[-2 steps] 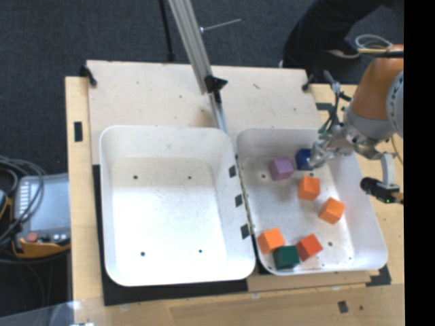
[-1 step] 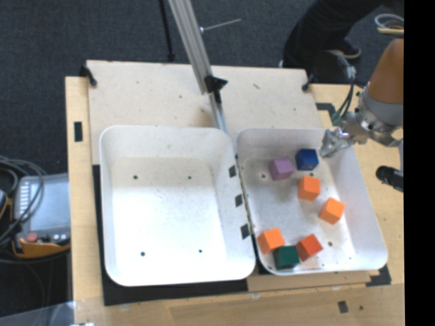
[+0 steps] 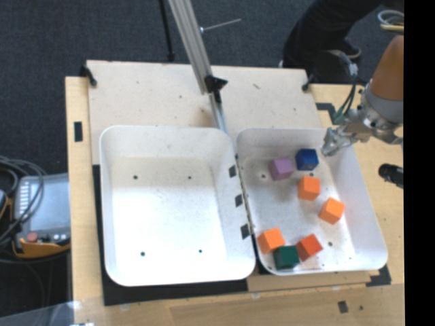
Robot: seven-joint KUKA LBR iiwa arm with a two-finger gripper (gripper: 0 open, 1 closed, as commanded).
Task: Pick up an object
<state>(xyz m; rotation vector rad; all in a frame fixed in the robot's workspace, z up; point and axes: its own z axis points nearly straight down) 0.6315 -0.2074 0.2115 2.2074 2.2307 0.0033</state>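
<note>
Pincer hovering at right bin's far rim; we cannot tell its state.
We are eyeing the blue block just beside it: likely light, rigid; taking opposite flat faces.

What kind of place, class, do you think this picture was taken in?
Probably a robotics lab: a robot arm reaches over two white bins on a wooden bench, with small coloured blocks laid out for grasping trials.
</note>
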